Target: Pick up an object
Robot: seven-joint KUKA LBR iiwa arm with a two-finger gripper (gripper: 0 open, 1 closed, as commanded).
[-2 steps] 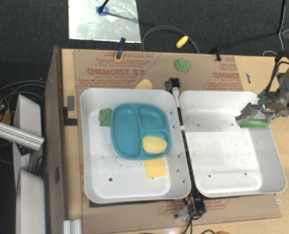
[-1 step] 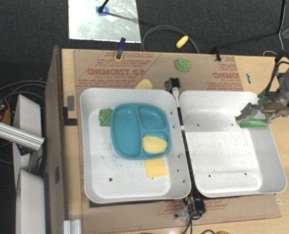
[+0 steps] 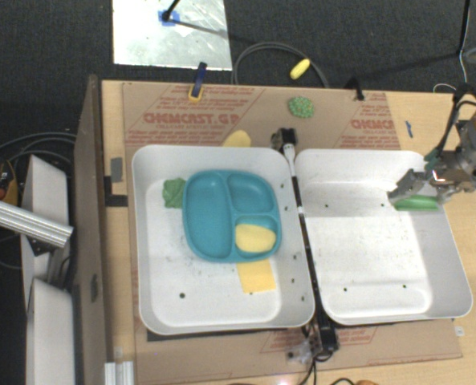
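Gripper sits low over the right shallow white plastic bin, near its upper right edge, arm entering from the right. A slim green elongated object lies just under and touching the fingertips, long axis running roughly left-right, parallel to the bin's far wall. Cannot tell whether the fingers are spread or closed, nor whether the green piece sits between them or merely below; resolution too poor at that spot.

Key relation: green object is directly beneath the pincer, slightly toward the camera side. Judgement: if a grasp is intended here, the fingers need to close across the short axis, i.e. near-far.

Surface under the pincer: smooth white bin floor, lightly speckled, flat; the sloped right wall is close by, so room on that side is tight.

Well to the pincer's left, in the left white bin: teal divided plastic plate carrying a yellow rounded lump, a flat yellow square slice just beside the plate, a green leafy piece at its far left
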